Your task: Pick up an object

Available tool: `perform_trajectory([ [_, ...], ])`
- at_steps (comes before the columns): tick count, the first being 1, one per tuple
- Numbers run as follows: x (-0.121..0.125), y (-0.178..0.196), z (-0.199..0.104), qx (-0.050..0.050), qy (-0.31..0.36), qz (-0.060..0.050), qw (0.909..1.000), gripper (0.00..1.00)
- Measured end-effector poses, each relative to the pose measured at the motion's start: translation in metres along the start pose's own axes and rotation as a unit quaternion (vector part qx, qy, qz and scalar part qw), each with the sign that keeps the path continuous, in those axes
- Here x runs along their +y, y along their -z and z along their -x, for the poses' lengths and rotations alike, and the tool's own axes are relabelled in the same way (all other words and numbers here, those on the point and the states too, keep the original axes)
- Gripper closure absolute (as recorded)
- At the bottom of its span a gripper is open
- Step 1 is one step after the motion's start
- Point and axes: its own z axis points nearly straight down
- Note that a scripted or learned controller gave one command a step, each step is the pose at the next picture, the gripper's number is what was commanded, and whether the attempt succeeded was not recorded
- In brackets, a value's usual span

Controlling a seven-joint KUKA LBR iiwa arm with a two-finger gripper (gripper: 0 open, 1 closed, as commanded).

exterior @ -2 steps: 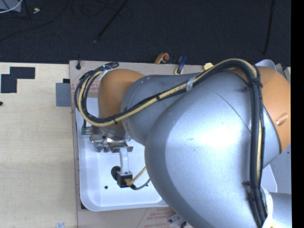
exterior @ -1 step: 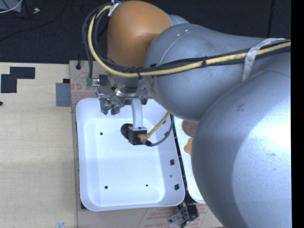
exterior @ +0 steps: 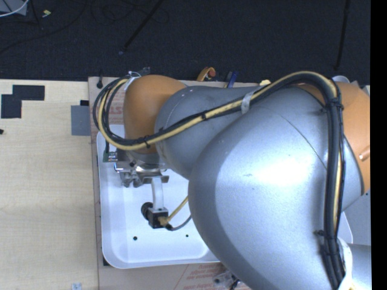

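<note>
Biggest by far: 1 grey arm point(exterior: 266, 180), sprawled over most of the bench, its orange band point(exterior: 148, 110) above 1 white bin point(exterior: 121, 246). Beyond the bench is dark floor point(exterior: 181, 23) w/ a few loose cables. Left side is pale wood benchtop point(exterior: 42, 204) w/ 1 black stepped patch point(exterior: 21, 98) and 1 grey square point(exterior: 78, 119). Bin floor has 2 tiny holes. The gripper point(exterior: 140, 177) hangs over the bin's middle, can't tell if it's clenched or released. Possible objs: 1 orange curl point(exterior: 207, 73) + 1 blue bit point(exterior: 230, 76) poking up past the arm at the far edge, well apart from the gripper.
</note>
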Motion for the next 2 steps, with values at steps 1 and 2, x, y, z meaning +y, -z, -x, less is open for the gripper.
perform_trajectory([
  [1, 0.046, -0.02, -0.004, 0.003, 0.002, 0.008, 1.0, 1.0],
  [2, -0.001, 0.034, -0.003, 0.003, -0.001, 0.007, 1.0, 1.0],
])
